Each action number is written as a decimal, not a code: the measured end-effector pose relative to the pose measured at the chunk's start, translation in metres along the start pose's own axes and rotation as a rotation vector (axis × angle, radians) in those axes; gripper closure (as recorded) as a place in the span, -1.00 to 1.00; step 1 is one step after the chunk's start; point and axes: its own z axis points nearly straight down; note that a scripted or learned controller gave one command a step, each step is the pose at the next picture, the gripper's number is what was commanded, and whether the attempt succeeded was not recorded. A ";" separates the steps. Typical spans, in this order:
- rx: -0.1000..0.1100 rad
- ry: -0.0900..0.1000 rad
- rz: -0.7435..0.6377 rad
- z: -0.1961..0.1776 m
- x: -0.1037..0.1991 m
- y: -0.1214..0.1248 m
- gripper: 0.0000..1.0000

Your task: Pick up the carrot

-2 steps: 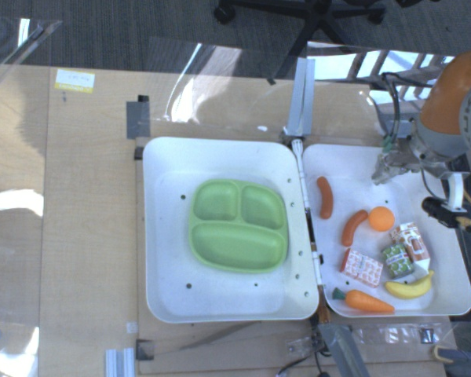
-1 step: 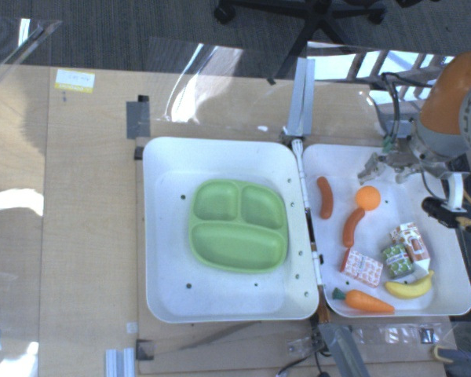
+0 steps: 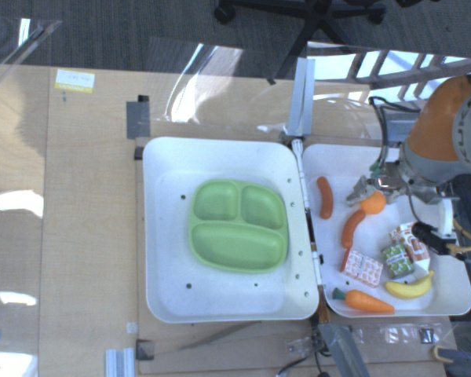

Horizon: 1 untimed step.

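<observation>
The carrot point(image 3: 364, 301) lies at the near edge of the right bin point(image 3: 323, 157), just left of the banana point(image 3: 410, 287). It looks light, stiff and smooth, so the thick middle is the best place to grip. The gripper point(image 3: 369, 195) hangs farther back, beside an orange piece point(image 3: 372, 204); whether its fingers are spread, I cannot tell.

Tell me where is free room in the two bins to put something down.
Left bin: bare white floor rings the green tray, widest along the left wall and front edge. Right bin: crowded; only the back-left corner behind the sausage is bare. The gripper sits at the orange piece.
</observation>
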 end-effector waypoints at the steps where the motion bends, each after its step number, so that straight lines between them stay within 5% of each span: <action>1: -0.010 -0.003 -0.001 -0.014 0.000 0.003 1.00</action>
